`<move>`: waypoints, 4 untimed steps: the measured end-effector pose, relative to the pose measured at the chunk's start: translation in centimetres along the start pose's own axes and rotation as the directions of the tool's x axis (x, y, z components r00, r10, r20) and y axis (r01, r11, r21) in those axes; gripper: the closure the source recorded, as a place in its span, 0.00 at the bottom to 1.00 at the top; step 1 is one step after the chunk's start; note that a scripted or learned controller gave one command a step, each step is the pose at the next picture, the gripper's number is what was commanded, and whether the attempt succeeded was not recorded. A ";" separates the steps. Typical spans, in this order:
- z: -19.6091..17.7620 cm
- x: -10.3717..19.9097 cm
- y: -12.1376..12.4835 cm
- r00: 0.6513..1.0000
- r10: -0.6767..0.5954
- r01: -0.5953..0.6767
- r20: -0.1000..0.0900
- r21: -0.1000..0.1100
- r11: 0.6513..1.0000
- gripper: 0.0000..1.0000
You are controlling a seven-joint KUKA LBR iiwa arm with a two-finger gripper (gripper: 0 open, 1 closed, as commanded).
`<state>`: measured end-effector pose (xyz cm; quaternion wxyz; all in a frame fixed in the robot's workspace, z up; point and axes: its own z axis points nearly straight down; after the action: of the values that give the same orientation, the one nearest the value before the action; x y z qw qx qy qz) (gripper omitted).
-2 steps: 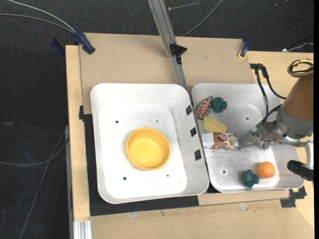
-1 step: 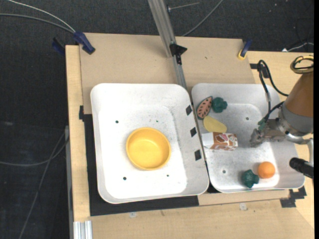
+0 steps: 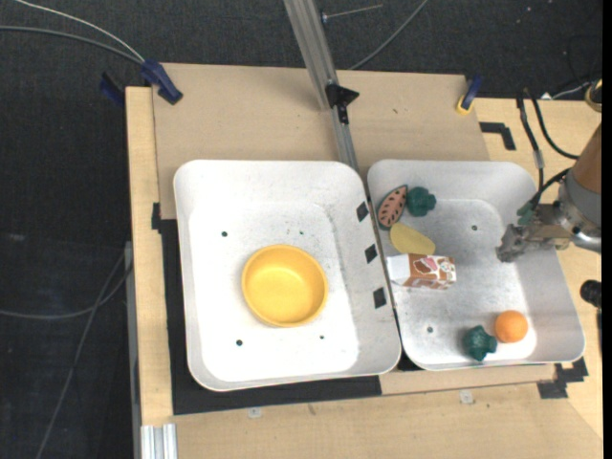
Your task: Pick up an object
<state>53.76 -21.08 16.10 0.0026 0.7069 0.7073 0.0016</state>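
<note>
Jaws (image 3: 511, 247) sit at the right of the frame, low over the right-hand bin (image 3: 478, 347), pointing toward frame left. Whether they are parted or closed cannot be told from this angle, and nothing is seen between them. No object touches them; bare bin floor lies beneath.

Largest to smallest: the tabletop (image 3: 249, 113) carries both white bins. The left-hand bin (image 3: 206, 352) holds a yellow bowl (image 3: 283, 284), upright, near its middle. In the right-hand bin, along its left wall, lie a brown and white carton (image 3: 430, 272), a yellow banana-like piece (image 3: 411, 239) just above it, and a reddish slice (image 3: 391, 206) beside a dark green lump (image 3: 420, 200). At lower right an orange ball (image 3: 512, 326) sits just beside a second green lump (image 3: 476, 341), well apart from the jaws.
</note>
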 end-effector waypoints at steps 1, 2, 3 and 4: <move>-5.6 0.0 0.2 1.000 -0.001 0.001 0.000 -0.002 1.000 1.00; -7.0 5.1 2.5 1.000 -0.007 0.007 -0.003 -0.001 1.000 1.00; -7.3 9.2 4.3 1.000 -0.004 0.004 -0.001 0.000 1.000 1.00; -7.6 13.6 6.7 1.000 -0.005 0.005 -0.003 0.001 1.000 1.00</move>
<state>60.39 -7.43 23.75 0.0010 0.7049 0.7093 0.0023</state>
